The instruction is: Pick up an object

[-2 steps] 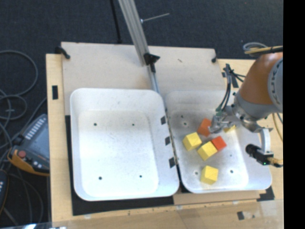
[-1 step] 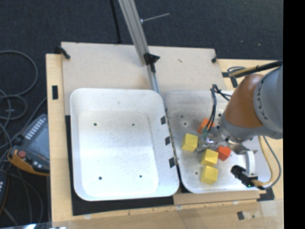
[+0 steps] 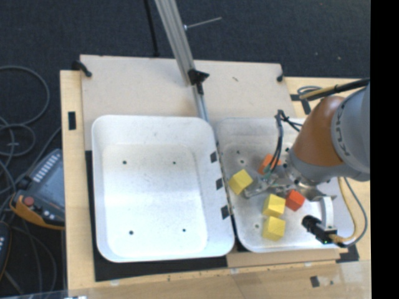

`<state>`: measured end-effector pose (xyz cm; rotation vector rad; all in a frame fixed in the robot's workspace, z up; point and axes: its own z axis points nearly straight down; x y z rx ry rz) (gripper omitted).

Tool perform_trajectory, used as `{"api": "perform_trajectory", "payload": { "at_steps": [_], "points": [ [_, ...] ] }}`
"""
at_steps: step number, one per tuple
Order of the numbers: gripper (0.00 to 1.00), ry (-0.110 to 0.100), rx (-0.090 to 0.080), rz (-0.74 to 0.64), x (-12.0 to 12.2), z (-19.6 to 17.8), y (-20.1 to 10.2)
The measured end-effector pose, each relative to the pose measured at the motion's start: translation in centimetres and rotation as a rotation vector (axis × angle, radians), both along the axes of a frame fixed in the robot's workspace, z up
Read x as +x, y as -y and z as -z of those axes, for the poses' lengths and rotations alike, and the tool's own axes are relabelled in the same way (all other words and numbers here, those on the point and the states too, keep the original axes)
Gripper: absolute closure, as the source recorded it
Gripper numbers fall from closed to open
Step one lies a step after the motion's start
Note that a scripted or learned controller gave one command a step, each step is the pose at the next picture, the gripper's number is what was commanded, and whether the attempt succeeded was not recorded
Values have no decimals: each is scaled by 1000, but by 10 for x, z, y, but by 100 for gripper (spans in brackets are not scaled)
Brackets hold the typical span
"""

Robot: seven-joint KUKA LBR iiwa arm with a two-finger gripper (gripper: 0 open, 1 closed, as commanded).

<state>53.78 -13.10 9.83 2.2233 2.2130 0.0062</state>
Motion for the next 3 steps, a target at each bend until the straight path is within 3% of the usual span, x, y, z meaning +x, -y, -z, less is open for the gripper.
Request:
{"api": "perform_trajectory", "payload": {
  "at_steps": [1, 2, 3],
  "points": [
    [0, -83, -2, -15, 131, 3, -9],
    [100, -81, -8, -17, 129, -7, -7],
    [100, -24, 1, -3, 136, -49, 12]
  ]
}}
